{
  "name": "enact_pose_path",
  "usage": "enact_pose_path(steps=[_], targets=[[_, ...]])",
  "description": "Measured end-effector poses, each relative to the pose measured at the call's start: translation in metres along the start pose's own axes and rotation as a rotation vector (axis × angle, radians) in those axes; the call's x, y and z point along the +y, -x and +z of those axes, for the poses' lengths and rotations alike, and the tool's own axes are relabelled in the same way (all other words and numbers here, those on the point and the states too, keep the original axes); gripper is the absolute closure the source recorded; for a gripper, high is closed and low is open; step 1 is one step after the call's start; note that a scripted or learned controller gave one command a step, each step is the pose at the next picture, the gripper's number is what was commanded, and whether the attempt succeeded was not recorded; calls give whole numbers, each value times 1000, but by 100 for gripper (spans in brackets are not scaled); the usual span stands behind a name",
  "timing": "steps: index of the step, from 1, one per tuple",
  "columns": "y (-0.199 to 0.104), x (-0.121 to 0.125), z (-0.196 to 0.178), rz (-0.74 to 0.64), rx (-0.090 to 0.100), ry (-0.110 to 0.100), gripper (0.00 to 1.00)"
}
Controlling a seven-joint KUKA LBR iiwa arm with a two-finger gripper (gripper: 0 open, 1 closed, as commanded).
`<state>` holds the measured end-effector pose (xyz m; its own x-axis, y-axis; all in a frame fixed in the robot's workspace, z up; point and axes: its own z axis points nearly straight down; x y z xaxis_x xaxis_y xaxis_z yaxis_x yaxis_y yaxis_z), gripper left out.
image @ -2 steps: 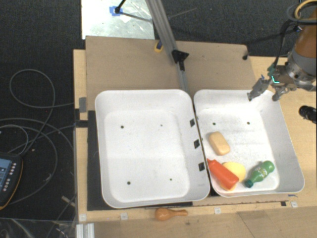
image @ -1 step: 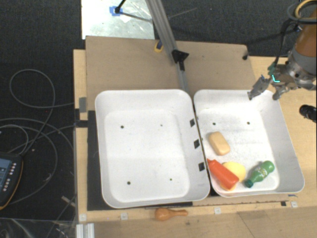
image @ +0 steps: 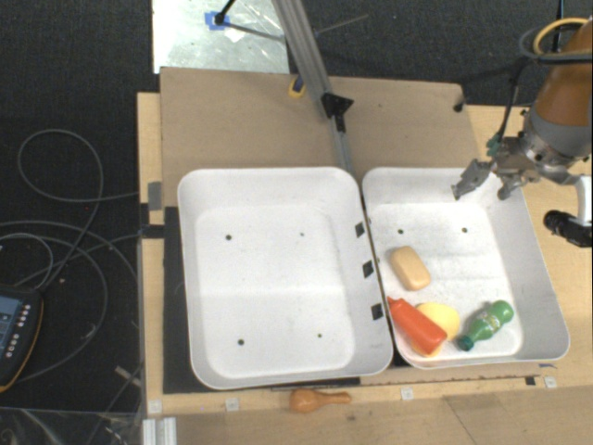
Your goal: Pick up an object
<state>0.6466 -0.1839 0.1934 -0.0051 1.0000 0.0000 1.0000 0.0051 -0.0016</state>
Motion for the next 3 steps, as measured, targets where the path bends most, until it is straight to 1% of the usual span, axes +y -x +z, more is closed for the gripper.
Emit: enact_pose_path(steps=[1, 2, 3], targets=[[-4, -9, 47, 2, 1, -1, 0], [-4, -9, 99, 2, 0, -1, 0], [-4, -7, 85, 1, -1, 6, 100]])
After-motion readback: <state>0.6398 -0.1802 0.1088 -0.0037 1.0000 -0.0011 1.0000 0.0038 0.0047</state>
